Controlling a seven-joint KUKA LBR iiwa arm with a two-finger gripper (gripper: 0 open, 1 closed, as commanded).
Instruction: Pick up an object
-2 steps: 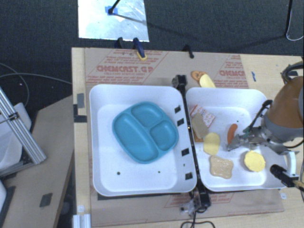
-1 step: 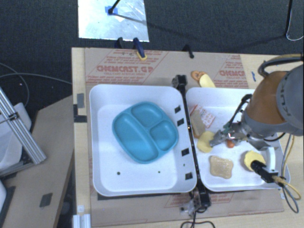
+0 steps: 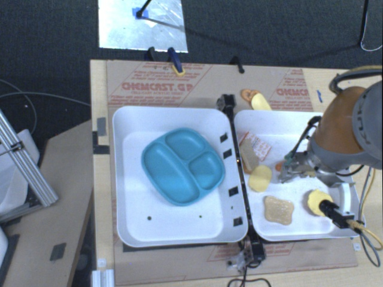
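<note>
Lying near the right bin's [image 3: 335, 235] left wall: pale yellow rounded foam-like piece [image 3: 260, 178], likely light, soft, slightly squashable; grip across its narrow middle. Claw [image 3: 286, 171] just beside it, state impossible to tell.

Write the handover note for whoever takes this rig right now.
Gripper: low in the right bin, among the items; finger state cannot be read, and nothing is seen held.
Right bin: a pale yellow round piece beside the gripper, a tan bread-like slice at the front, a yellow piece toward the right, a printed packet near the divider.
Left bin: a blue divided plate.
Done: arm lowered into the bin.
Left: grasp and lift one object.
</note>
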